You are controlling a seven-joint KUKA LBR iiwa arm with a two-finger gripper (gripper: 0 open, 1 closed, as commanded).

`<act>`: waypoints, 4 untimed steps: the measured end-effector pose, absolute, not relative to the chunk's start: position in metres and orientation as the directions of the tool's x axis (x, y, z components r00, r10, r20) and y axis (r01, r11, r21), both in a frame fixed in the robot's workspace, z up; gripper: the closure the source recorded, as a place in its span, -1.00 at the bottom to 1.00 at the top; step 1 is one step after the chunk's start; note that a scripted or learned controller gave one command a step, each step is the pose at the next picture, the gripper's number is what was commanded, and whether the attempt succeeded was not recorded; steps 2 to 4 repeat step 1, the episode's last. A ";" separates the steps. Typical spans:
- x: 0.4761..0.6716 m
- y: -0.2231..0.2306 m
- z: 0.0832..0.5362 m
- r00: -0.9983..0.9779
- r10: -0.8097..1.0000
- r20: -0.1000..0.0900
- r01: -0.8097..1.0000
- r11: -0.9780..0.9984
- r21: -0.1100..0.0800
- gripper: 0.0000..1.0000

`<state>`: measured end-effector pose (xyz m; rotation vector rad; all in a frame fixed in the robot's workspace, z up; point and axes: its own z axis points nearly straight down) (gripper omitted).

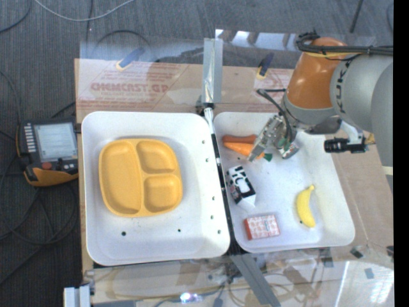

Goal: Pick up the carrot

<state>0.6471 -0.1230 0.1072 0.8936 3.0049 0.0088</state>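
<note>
Bench, 2 white bins (319,235) | end effector (263,147) beside carrot (238,144) | opening: cannot tell

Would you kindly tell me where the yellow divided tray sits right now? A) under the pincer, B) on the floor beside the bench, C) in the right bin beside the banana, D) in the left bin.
D: the yellow divided tray lies in the left bin, while the carrot, banana and pincer are over in the right bin.

One camera is sitting high above the bench, looking down at a slant and taking in both white bins (217,235), the arm (358,88) entering from three o'clock.
</note>
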 end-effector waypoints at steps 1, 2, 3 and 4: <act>0.651 -0.059 0.185 -0.795 0.607 -0.002 0.607 0.795 0.003 1.00; 0.651 -0.059 0.185 -0.795 0.607 -0.002 0.607 0.795 0.003 1.00; 0.651 -0.059 0.185 -0.795 0.607 -0.002 0.607 0.795 0.003 1.00; 0.651 -0.059 0.185 -0.795 0.607 -0.002 0.607 0.795 0.003 1.00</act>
